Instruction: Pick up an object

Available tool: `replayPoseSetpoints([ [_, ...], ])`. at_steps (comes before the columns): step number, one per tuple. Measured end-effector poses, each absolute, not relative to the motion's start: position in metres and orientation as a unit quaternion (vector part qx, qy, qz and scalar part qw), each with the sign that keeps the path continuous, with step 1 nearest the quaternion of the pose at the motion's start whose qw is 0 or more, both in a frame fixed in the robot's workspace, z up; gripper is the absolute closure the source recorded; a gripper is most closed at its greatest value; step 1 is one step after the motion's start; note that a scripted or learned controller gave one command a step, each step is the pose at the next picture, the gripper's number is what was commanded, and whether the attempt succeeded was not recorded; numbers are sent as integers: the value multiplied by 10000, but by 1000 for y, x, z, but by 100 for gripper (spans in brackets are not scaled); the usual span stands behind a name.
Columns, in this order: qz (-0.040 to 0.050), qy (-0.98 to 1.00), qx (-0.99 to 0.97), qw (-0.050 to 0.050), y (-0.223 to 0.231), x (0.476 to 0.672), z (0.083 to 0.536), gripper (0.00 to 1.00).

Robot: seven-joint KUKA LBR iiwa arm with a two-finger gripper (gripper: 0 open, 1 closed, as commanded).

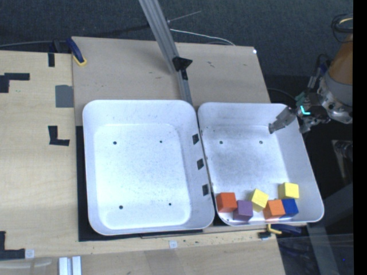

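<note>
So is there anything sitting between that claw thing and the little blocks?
Nothing visible does. The end effector hangs over the right bin's far right rim, and bare bin floor lies between it and the blocks clustered along the near edge.

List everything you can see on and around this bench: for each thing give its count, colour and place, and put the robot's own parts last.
Shallow plastic bins: 2, white, side by side on the bench; left bin, right bin.
Small foam cubes: 6, all along the right bin's near edge; orange, purple, yellow, orange, blue, yellow.
Slanted metal pole: 1, grey, behind the bins.
Spring clamps: 2, blue and yellow; one at the board's far left corner, one below the right bin.
Robot arm: 1, grey, at the right.
Tool: 1, dark, over the right bin's far right corner.
</note>
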State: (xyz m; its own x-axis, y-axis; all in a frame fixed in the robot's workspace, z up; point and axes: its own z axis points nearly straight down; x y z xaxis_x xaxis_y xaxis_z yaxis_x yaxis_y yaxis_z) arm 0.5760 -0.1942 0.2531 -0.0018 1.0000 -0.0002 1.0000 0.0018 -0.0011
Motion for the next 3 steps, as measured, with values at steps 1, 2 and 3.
replayPoseSetpoints([
  [1,13,-7086,-7056,21,-165,601,204,0],
  [2,21,-7089,-7053,36,-106,636,93,0],
  [3,-14,-7080,-7062,-26,-122,667,153,0],
])
